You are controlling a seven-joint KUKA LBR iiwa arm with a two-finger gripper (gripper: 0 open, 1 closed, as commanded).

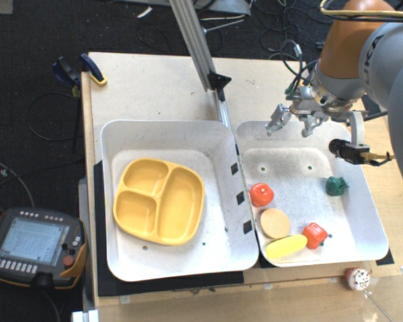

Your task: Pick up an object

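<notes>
From my station I see a pale wooden bench on dark carpet littered with cables, a teach pendant lying at the lower left of the frame and a slanted aluminium post rising from the bench's middle toward the top. Two shallow white bins sit side by side and touching — the left bin carries a yellow divided plate, with bare floor around it. The right bin has its things gathered low: a red round toy near the left wall, a tan disc just below it, a yellow piece at the bottom rim, a red pepper-like toy beside that, and a green lump toward the right wall. The bin's upper half is open floor. The gripper hangs above the bin's upper rim, fingers spread apart with nothing between them, well apart from every toy.
</notes>
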